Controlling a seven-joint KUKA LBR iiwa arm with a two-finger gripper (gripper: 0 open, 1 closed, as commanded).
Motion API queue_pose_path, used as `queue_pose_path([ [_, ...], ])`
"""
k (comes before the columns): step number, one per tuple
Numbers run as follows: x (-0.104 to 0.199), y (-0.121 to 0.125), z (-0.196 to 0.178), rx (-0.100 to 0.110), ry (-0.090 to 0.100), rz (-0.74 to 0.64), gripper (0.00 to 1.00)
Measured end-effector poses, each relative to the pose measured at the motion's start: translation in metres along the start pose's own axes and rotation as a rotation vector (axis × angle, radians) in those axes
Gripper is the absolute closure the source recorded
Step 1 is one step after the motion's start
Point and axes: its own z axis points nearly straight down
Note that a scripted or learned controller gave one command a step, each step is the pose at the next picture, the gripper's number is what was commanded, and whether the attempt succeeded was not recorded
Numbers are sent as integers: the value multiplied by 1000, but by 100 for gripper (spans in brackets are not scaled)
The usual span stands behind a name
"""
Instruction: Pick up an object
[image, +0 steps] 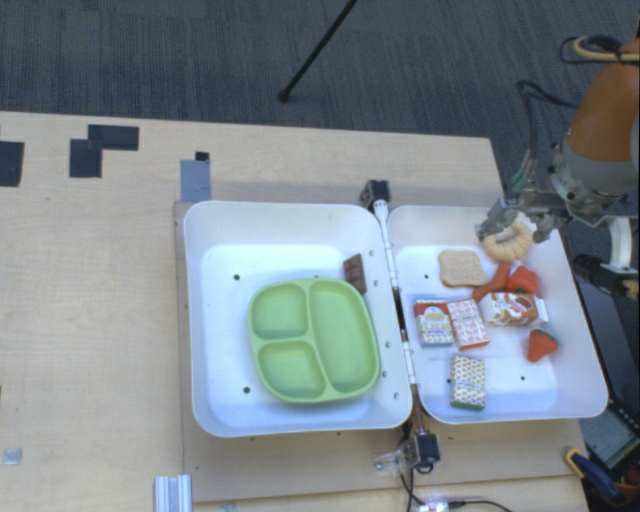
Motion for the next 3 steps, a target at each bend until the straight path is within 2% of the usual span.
queue_pose_path([
  [1, 29, -49, 119, -7, -1, 4, 0],
  [2, 30, -47, 108, -11, 0, 2, 100],
  [3, 30, -47, 109, -10, 0, 2, 0],
])
